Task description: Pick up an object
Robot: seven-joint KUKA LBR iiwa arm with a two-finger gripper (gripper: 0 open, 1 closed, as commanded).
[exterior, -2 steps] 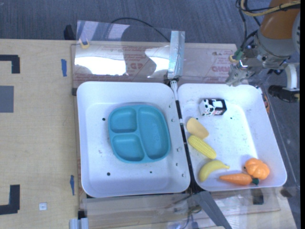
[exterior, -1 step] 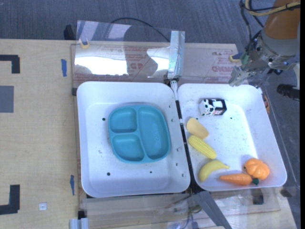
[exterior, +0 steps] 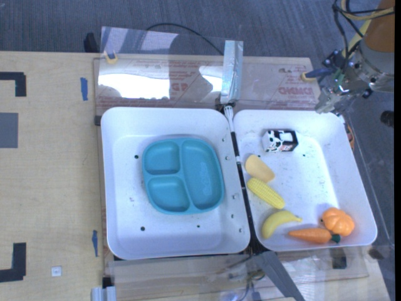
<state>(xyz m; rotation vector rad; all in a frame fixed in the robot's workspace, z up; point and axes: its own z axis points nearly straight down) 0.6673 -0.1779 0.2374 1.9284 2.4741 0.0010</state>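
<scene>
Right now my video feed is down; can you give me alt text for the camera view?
The tool hangs above the right bin's far right corner, holding nothing that shows. That bin has a cow, a potato, corn, a banana, a carrot and a pumpkin; the left bin holds a blue plate.

Around the black-and-white toy cow (exterior: pixel 279 141) in the right white plastic bin (exterior: pixel 351 168), bare floor lies open to its right and below-right, while the pale yellow toy (exterior: pixel 259 167) and yellow corn cob (exterior: pixel 265 193) crowd its lower left.
</scene>
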